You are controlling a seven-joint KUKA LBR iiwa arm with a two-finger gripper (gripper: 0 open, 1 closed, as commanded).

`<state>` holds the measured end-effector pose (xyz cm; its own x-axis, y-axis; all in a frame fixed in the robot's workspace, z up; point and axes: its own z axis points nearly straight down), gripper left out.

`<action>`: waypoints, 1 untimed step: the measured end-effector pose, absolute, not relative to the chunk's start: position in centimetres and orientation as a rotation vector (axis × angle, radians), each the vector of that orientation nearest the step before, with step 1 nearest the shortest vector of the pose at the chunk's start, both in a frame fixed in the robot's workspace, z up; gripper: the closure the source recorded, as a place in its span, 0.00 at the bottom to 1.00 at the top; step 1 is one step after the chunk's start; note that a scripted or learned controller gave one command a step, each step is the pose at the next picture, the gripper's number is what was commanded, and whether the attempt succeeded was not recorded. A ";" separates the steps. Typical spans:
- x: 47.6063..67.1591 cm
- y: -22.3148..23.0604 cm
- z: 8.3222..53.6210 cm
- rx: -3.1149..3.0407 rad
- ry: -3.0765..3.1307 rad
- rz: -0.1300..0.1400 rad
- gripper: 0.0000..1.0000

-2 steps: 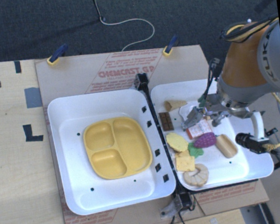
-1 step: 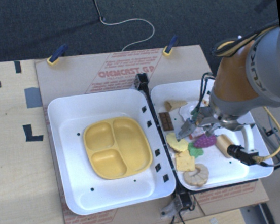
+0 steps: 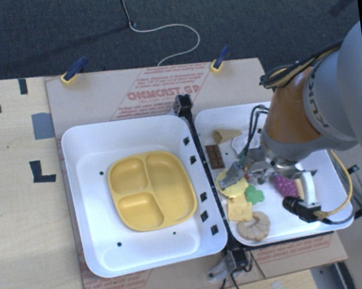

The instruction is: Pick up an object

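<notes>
Worktop (image 3: 16, 195) of pale wood, one, carrying a cardboard sheet (image 3: 154, 91) pinned by two clamps at its far edge. Two shallow white bins side by side: left bin (image 3: 82, 147) holding one yellow divided plate (image 3: 152, 190) with three compartments; right bin (image 3: 336, 216) holding a cluster of small play-food pieces. One grey arm (image 3: 334, 100) with orange band, reaching in from the right over the right bin and covering much of it.

Counted among the pieces: one tan wedge (image 3: 227, 134) near the far wall, one brown bar (image 3: 213, 156) by the divider, one yellow piece (image 3: 232, 180), one purple piece (image 3: 285, 185), one yellow block (image 3: 240, 211), one green piece (image 3: 254, 195), one pale ring-shaped pastry (image 3: 254, 227) nearest the front.

Gripper (image 3: 244, 173) low over the bin's left half, just above the yellow piece, seemingly touching it; green piece just beside, purple piece close on the right. Spread of the fingers impossible to tell, tips lost in dark clutter. More pieces possibly hidden beneath the wrist.
</notes>
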<state>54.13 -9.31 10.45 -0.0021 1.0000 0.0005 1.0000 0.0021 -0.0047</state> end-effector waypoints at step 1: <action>54.1 -9.2 8.3 -2.218 -2.222 0.004 0.00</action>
